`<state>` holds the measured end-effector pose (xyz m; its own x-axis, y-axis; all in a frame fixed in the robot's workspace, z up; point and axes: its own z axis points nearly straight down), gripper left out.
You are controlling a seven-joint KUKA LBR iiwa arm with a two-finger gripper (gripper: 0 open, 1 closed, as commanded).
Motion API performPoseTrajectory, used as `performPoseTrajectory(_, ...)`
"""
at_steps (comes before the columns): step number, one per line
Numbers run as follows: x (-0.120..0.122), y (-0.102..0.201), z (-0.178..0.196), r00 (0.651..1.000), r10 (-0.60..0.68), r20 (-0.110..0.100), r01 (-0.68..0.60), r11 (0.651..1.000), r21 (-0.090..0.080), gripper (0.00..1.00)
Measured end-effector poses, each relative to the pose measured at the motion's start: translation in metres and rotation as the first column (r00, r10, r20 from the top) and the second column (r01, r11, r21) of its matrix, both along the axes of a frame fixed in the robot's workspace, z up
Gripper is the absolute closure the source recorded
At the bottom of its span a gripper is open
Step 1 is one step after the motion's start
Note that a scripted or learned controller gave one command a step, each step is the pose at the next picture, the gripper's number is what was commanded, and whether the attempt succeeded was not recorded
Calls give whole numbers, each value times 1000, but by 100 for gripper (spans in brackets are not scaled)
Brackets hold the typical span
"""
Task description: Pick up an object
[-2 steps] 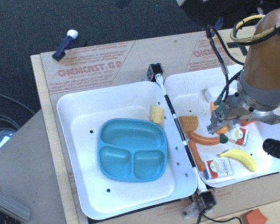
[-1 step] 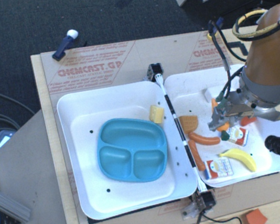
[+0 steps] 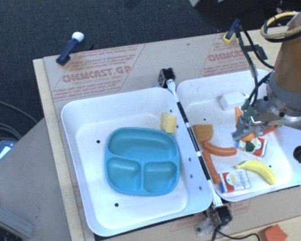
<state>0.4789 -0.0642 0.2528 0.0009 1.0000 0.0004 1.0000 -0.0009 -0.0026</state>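
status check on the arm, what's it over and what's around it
Gripper low in right white bin, fingers unreadable. Small orange-green item under it, grasp unconfirmed. Yellow plastic banana and orange toy hot dog close by.

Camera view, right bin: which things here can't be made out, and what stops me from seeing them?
- Gripper: its fingers are too small and cluttered to read, and the arm's wrist covers them from above.
- Carton under the gripper: partly covered by it, its print too small to read.
- Right bin: the arm hides its far right side.
- Small packet beside the banana: label too small to read.
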Motion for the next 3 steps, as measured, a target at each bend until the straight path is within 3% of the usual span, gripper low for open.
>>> performPoseTrajectory(1,22,34,-13,1000,2,2,-2,1000,0,100)
performPoseTrajectory(2,0,59,14,1000,2,2,-2,1000,0,100)
performPoseTrajectory(3,0,60,10,1000,1,-1,-1,1000,0,100)
